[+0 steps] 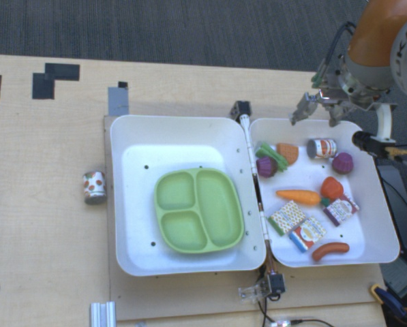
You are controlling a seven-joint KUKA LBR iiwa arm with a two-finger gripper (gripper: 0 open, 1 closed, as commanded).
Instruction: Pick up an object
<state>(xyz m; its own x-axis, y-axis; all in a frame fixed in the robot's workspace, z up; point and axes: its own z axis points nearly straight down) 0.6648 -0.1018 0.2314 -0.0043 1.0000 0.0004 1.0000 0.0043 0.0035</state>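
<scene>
Pincer hangs above the far rim of the right bin, fingers spread and gripping nothing. Nearest candidate is the can, lying on its side just below the pincer, near the far wall.

Risks, as judged from this layout:
- The can lies on its side and may roll away as the fingers close on it
- The can and the purple ball lie close together; a descent between them could push both aside
- The far wall is close; a finger could strike the rim before reaching the floor
- Flat packets near the middle offer little edge to grip

Count, right bin:
- one can
- one purple ball
- one purple item with green leaves
- one orange round item
- one carrot
- one red item
- three small packets
- one sausage

Count, elsewhere:
- one green tray with three compartments, in the left bin
- one further can on the counter, left of both bins, well apart from the pincer
</scene>
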